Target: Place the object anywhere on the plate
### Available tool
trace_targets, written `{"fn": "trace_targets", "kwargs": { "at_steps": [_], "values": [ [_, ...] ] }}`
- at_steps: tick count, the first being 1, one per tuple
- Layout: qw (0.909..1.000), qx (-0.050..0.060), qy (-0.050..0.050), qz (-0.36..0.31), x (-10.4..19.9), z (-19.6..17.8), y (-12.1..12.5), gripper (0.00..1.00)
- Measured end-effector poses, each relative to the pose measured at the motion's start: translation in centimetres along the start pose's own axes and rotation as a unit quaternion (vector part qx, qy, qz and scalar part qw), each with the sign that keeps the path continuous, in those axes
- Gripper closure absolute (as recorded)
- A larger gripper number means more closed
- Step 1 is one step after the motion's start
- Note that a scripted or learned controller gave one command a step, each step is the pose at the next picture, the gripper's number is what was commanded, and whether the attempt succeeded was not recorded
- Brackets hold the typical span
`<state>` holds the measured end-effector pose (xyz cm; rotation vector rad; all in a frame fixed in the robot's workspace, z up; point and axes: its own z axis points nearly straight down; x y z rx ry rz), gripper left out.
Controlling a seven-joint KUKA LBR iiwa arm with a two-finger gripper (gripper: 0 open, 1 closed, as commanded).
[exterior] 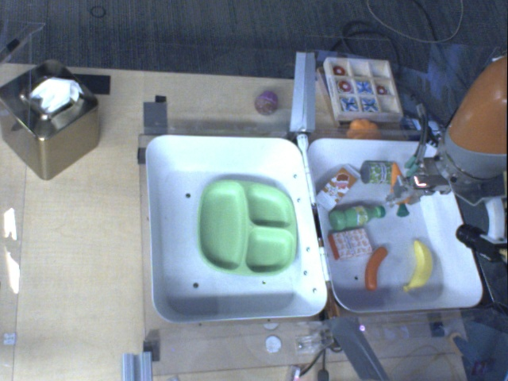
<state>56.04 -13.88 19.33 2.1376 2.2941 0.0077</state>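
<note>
A green plate (246, 225) with three compartments lies in the middle of the left bin (171, 292). The right bin (452, 292) holds a green bottle (356, 215) lying on its side, a green can (377, 171), a small red-and-white carton (338, 183), a red packet (351, 244), an orange-red sausage shape (375, 267) and a yellow banana (420, 264). My gripper (407, 187) hangs over the upper right of the right bin, just right of the bottle's cap and the can. Its tips are small and blurred against the bin.
A tic-tac-toe board (359, 88) and an orange ball (362, 128) lie behind the right bin. A purple ball (267, 101) rests behind the left bin. A brass-coloured box (49, 125) stands at the far left of the bench.
</note>
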Motion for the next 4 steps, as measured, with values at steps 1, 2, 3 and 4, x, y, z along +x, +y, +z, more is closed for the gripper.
{"fn": "trace_targets", "kwargs": {
  "at_steps": [1,2,3,4],
  "values": [
    [0.9979,0.001,0.001,-0.065,7.6,0.8,-0.8,1.0],
    [0.9971,0.0,0.001,-0.075,15.1,-3.2,-1.5,1.0],
    [0.9975,0.002,0.001,-0.07,21.6,0.8,-2.6,1.0],
    [0.9976,0.001,0.001,-0.07,21.5,0.8,-2.5,0.0]
  ]
}}
